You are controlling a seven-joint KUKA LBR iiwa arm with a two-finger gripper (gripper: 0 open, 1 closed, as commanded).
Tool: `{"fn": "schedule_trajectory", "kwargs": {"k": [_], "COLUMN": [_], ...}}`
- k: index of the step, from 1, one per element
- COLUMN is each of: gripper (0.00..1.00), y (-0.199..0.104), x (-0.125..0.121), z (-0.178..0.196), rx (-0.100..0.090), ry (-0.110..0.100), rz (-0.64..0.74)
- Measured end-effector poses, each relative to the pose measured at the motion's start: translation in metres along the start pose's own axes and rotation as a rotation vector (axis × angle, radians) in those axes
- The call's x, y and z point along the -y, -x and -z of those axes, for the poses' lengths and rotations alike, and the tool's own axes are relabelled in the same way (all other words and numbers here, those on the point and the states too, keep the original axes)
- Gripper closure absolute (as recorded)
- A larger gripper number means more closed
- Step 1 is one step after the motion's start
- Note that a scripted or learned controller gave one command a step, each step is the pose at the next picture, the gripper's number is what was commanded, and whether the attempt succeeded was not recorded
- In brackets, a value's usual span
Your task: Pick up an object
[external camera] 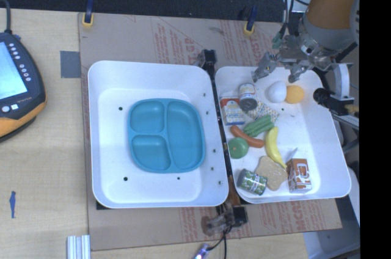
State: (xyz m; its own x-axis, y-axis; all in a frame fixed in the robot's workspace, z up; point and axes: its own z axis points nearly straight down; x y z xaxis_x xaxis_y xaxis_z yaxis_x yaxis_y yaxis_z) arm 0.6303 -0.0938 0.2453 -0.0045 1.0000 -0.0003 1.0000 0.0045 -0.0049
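Gripper (280,71): above white egg (276,92), fingers spread, grasping nothing.
Orange ball (294,94): touching egg's right side.
Can (247,96): left of egg.

txt: none legible | carton (299,175) + cardboard (183,38) print too blurred
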Motion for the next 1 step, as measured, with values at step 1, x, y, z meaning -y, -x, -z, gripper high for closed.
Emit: {"fn": "schedule_trajectory", "kwargs": {"k": [1], "gripper": [0.00], "y": [0.0284], "x": [0.0375], "z": [-0.0773], "rx": [0.001], "ry": [0.000], "rz": [0.000]}}
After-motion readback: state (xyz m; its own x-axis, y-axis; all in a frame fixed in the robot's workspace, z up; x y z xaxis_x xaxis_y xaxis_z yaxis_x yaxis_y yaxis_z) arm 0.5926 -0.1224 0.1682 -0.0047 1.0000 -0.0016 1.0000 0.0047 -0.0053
